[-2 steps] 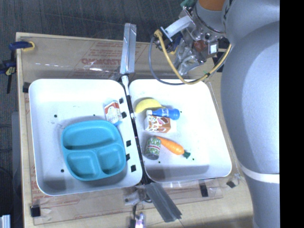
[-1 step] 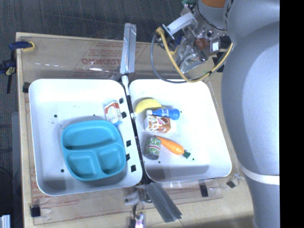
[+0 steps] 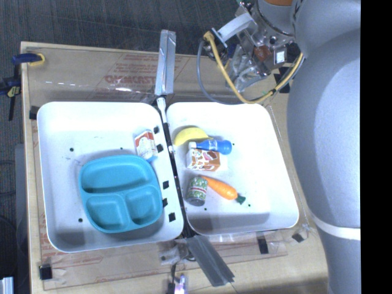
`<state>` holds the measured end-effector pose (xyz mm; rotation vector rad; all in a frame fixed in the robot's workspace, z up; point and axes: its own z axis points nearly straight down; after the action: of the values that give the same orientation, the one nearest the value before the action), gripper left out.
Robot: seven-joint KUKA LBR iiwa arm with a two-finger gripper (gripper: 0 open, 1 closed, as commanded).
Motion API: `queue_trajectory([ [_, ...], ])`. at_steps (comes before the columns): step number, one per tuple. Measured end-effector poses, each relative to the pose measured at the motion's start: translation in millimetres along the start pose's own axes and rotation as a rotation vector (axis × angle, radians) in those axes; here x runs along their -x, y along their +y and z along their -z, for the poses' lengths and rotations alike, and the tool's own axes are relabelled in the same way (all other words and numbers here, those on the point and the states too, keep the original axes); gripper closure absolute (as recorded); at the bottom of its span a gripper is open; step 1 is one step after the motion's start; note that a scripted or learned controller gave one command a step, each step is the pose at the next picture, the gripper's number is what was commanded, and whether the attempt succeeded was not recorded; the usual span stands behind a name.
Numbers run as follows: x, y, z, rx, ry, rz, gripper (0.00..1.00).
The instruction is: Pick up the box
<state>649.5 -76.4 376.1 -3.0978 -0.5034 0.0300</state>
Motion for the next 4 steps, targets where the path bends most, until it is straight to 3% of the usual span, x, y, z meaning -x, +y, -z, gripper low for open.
queue_trajectory([
  [1, -0.1, -0.6, 8.8, -0.003, -0.004, 0.004, 1.00],
  [2, -8.3, -101.6, -48.0, 0.004, 0.015, -0.072, 1.00],
  [3, -55.2, -166.1, -64.1, 0.004, 0.016, -0.115, 1.00],
  [4, -47.0, -186.3, 25.4, 0.004, 0.016, -0.108, 1.00],
])
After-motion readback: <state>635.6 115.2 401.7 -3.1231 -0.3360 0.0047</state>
